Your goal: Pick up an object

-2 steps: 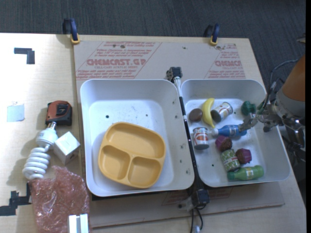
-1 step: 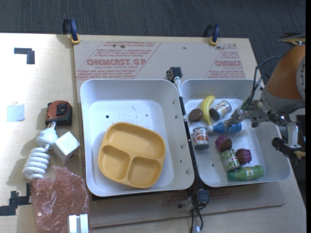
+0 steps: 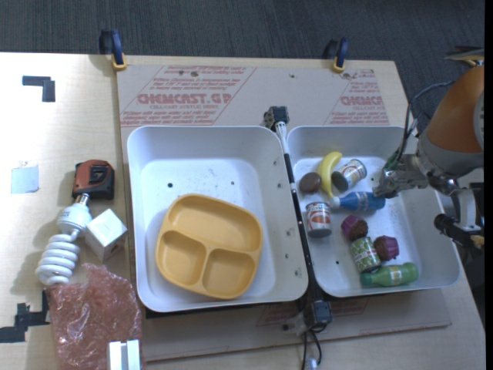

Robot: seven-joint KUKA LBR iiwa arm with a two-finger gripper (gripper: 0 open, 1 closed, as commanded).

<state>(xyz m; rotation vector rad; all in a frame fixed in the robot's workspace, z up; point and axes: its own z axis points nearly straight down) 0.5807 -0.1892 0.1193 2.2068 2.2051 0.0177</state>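
Note:
The right bin [image 3: 431,230] holds several small items: a yellow banana [image 3: 330,172], a silver jar [image 3: 351,174], a brown lump [image 3: 310,182], a small can [image 3: 318,218], a blue bottle [image 3: 354,202] on its side, two maroon pieces [image 3: 354,227] [image 3: 386,247], a green-labelled can [image 3: 365,254] and a green bottle [image 3: 389,274]. My gripper [image 3: 387,185] reaches in from the right and sits low at the right end of the blue bottle. Whether it touches the bottle is unclear.
The left bin [image 3: 146,160] holds a yellow divided plate [image 3: 208,245]. Left of the bins lie a tape measure [image 3: 94,179], a spiral light bulb [image 3: 62,249], a white cube [image 3: 105,230] and a pink plastic bag [image 3: 96,318]. Clamps [image 3: 112,48] [image 3: 337,52] hold the board's far edge.

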